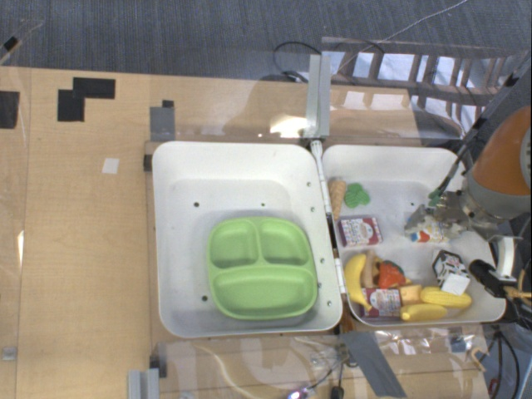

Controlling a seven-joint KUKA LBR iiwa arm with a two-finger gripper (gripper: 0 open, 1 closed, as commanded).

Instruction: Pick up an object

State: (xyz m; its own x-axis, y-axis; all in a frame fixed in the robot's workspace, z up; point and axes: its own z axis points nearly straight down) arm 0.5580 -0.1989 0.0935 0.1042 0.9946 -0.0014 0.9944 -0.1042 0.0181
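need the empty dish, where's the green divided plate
In the camera view, the green divided plate lies in the left bin, toward its near edge.

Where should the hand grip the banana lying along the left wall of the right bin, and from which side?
Grip the banana across its middle, coming straight down from above. It lies flat and lengthwise against the right bin wall, toys crowd its right side, so probably only the top is free.

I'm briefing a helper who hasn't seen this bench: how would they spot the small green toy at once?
Start at the right bin, the one crowded with toys, beside the bin holding the green tray. Look to its upper left area, near the divider: the green toy lies next to a tan cone, above the maroon packet. It is the bin's one leafy green piece.
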